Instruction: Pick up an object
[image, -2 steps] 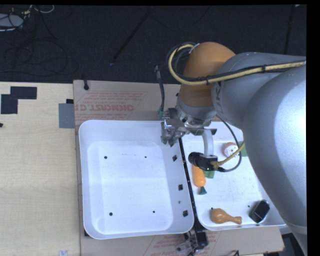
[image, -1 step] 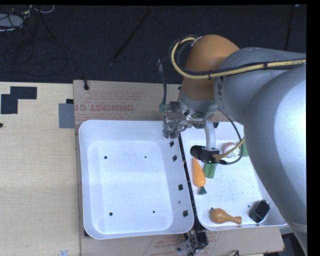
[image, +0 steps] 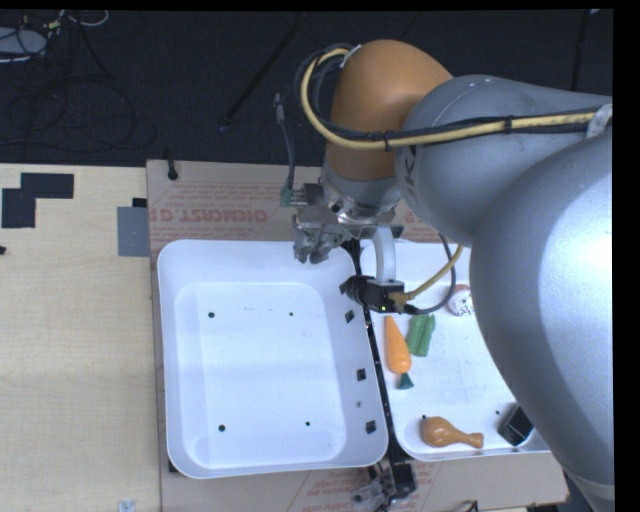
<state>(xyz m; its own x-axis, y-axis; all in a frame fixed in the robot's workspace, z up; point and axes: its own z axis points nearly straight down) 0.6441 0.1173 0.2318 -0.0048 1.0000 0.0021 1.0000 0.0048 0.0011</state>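
Pincer (image: 318, 243) over far rim of left bin (image: 190, 300); opening: cannot tell. Nearest target, toy carrot (image: 398, 345), lies in right bin (image: 470, 385), touching green block (image: 421, 335). Shift right; close across carrot's width, clear of block.

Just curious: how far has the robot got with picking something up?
Nothing looks done yet: the orange carrot, green block and tan drumstick lie in the right bin. In hand: the gripper hangs at the far rim of the left bin. Left: reaching one and grasping it.
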